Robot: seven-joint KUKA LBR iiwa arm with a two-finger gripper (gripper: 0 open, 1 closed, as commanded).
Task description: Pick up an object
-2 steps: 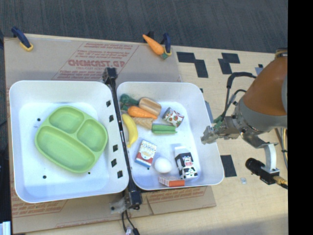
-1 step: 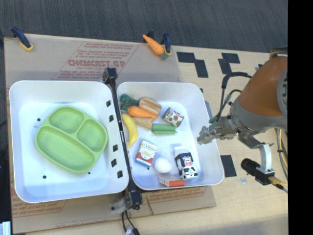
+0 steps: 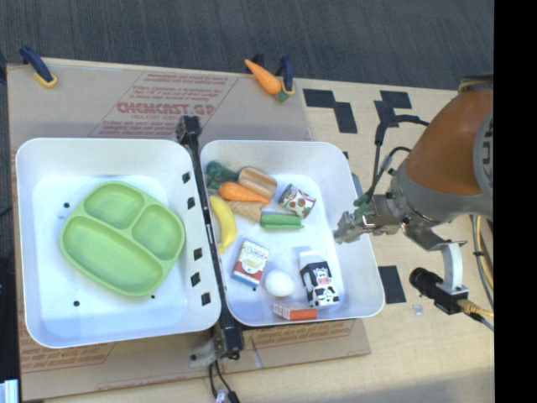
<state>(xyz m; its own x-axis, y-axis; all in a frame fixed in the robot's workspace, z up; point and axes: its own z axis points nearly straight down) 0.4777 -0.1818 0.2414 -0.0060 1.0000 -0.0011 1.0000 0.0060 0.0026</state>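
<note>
The right bin point(image 3: 352, 183) holds several toy foods: a yellow banana point(image 3: 223, 222), a carrot point(image 3: 243, 193), a hot dog bun point(image 3: 257, 180), a green bean pod point(image 3: 281, 220), a small patterned box point(image 3: 296, 201), a blue and white carton point(image 3: 250, 264), a white egg point(image 3: 279, 285), a black and white milk carton point(image 3: 318, 283) and a small orange piece point(image 3: 294, 311). My gripper point(image 3: 347, 227) hovers over the bin's right edge, beside the green pod and patterned box. Nothing shows between its fingers.
The left bin point(image 3: 33, 225) holds a green divided plate point(image 3: 124, 238). A toy carrot point(image 3: 266, 77) lies on the cardboard behind the bins, next to a blue clamp point(image 3: 286, 74). Another clamp point(image 3: 38, 66) sits at the far left corner. A black divider point(image 3: 201, 225) separates the bins.
</note>
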